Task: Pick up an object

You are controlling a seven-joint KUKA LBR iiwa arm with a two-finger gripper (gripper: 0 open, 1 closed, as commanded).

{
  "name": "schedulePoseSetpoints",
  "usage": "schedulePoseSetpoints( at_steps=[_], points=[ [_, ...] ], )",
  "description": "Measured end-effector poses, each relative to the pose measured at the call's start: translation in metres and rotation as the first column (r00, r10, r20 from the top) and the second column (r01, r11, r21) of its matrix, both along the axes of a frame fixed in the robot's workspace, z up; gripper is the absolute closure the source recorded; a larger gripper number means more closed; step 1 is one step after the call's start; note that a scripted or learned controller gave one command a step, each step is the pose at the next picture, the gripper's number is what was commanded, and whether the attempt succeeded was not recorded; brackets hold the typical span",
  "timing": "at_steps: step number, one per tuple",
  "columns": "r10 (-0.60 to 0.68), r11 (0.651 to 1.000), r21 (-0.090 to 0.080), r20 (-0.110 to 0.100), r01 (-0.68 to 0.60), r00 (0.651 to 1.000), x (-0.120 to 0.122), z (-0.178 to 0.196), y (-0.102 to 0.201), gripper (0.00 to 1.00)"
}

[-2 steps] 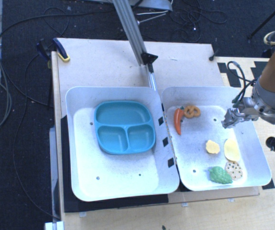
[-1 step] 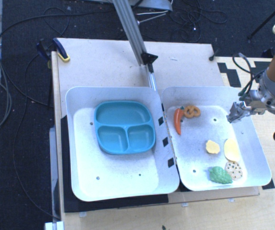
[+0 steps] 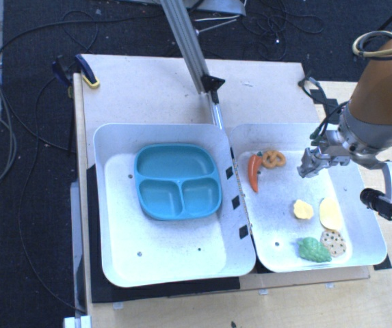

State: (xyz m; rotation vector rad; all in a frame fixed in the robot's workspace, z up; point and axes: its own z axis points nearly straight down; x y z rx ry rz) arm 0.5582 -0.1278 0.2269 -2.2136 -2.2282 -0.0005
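The right bin (image 3: 360,183) holds several toy foods. An orange-red carrot (image 3: 254,173) lies near its left wall, with a brown pretzel (image 3: 273,158) just to its right. A yellow chunk (image 3: 304,210) and a pale yellow oval slice (image 3: 330,214) sit mid-bin. A chocolate-chip cookie (image 3: 333,242) and a green broccoli piece (image 3: 314,250) rest by the front rim. My gripper (image 3: 310,164) hangs over the bin's back half, right of the pretzel and behind the yellow chunk. Nothing shows in its grasp.
The left bin (image 3: 113,203) carries a blue three-compartment tray (image 3: 178,181). A slanted metal pole (image 3: 185,36) crosses the back of the bench and ends at the bins' shared rear corner. Black clips (image 3: 238,203) line the seam between the bins.
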Motion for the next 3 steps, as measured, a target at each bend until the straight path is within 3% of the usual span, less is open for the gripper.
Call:
schedulePoseSetpoints(
  at_steps=[3],
  points=[
    [0.002, 1.0, 0.001, 0.001, -0.002, 1.0, 0.013, 0.008, 0.167, 1.0]
  ],
)
